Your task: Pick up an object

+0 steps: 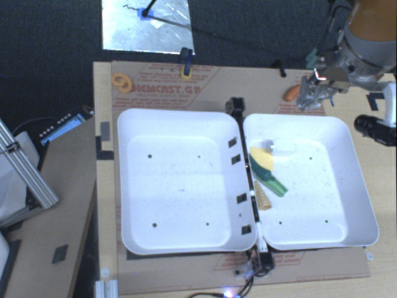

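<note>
The right bin (347,166) holds a small cluster near its left wall: a yellow piece (262,160), a green piece (271,182) lying at a slant below it, and a tan ridged piece (263,197). A pale clear item (277,146) lies just behind them. My gripper (314,97) hangs beyond the far rim of the right bin, well apart from the cluster. An orange-brown lump (292,94) sits right beside it on the left; whether it is held or rests on the board is unclear.
The left bin (180,179) sits beside the right one, joined by black clips (236,160). On the brown board behind lie an orange ring (121,82) and a yellow-blue clamp (185,64). A silver sheet (149,17) lies farther back.
</note>
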`<action>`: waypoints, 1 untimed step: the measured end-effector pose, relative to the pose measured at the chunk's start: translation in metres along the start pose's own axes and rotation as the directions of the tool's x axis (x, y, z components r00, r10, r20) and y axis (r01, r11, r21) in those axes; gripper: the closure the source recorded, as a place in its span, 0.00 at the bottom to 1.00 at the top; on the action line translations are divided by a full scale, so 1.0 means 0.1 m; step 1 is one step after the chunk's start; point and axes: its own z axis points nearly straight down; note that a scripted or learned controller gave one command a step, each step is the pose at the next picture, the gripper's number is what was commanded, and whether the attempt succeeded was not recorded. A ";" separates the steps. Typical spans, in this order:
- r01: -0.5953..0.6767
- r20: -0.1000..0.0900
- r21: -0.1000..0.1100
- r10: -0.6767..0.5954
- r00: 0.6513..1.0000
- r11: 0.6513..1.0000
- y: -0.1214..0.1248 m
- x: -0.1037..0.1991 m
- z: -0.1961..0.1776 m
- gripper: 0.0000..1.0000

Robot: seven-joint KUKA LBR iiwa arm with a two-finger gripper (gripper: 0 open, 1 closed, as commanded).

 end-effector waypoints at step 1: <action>0.000 -0.001 0.003 0.000 1.000 1.000 -0.09 0.52 -0.28 1.00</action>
